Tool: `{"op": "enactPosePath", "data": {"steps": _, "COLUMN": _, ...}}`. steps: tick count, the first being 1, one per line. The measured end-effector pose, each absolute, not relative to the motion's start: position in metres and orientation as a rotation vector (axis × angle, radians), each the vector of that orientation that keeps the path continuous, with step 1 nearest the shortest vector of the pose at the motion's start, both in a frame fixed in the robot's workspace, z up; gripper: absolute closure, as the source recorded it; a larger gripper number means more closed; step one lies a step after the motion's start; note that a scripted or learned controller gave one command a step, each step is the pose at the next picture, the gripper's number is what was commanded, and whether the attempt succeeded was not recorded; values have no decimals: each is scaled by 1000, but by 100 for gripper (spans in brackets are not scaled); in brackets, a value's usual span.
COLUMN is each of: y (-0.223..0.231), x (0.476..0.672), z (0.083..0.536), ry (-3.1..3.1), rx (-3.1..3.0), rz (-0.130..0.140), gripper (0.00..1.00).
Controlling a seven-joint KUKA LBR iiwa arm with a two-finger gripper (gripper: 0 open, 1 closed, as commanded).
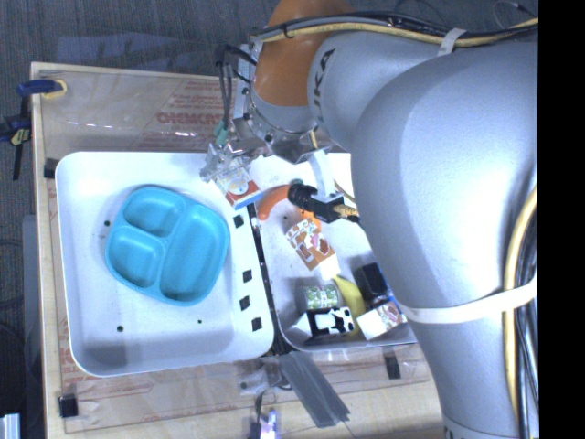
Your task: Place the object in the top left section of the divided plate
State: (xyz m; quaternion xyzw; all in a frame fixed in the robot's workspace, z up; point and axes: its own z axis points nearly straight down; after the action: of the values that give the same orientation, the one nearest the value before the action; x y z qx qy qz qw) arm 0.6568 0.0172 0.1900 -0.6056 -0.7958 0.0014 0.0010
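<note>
**Tool hangs over the divide between the 2 bins**

The big grey arm comes in from the right and takes up most of that side, with its orange band bent over the far end of the 2 white bins. The tool (228,158) hangs low at the far edge, about where the left bin (101,327) meets the right bin (285,282). From here I cannot tell whether the tool is apart or together.

Just under it is a small red-and-white piece (241,190), touching it or very nearly. I cannot tell whether the tool has it clamped.

The blue divided plate (169,243) lies flat in the middle of the left bin with its 3 hollows facing up. There are 2 smaller hollows on the far and left sides and 1 larger hollow on the right. The red-and-white piece is apart from the plate, beyond its far right corner and close to the divide.

The right bin holds a loose scatter of things:
- An orange thing (270,201) lies just beside the red-and-white piece.
- A small patterned packet (309,242) lies tilted nearer the middle.
- At the near end, a green can (322,297), a yellow item (347,291) and a black-and-white spotted item (331,321) crowd together.
- A black block (370,280) and a small printed box (384,316) sit by the arm.

Both bins rest on a pale wooden worktop (119,99).
</note>
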Motion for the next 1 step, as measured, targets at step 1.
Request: {"op": "enactPosePath", "data": {"steps": 1, "y": 77, "x": 636, "z": 189, "ry": -2685, "rx": -1621, "rz": 6, "gripper": 100}}
